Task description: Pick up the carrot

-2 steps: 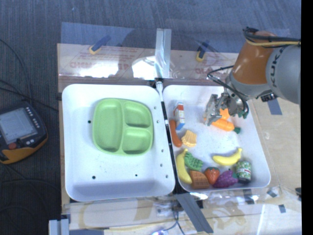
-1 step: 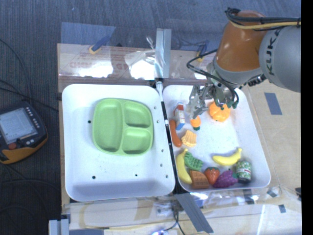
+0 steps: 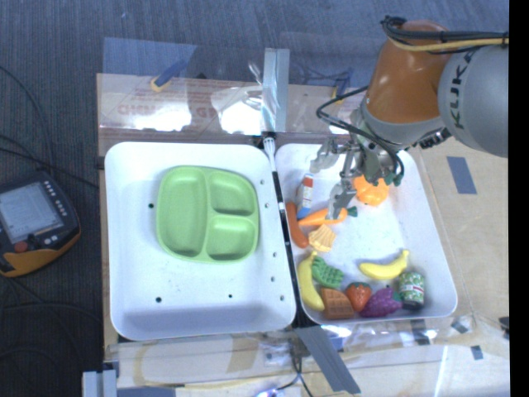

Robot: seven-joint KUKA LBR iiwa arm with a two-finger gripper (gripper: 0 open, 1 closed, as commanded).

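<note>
Pickup looks not yet done imo: the carrot [image 3: 312, 217] is lying in the right bin [image 3: 434, 246], near its left wall, with the gripper [image 3: 340, 205] down right at its tip. Can't tell the gripper's state (wrist clutter hides it), nor whether it actually touches the carrot

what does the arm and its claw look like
The arm is a thick, rounded grey tube with dark KUKA lettering and a broad orange band above the wrist. Thin black cables loop around the wrist. The claw is a small grey metal assembly with slim fingers.
</note>
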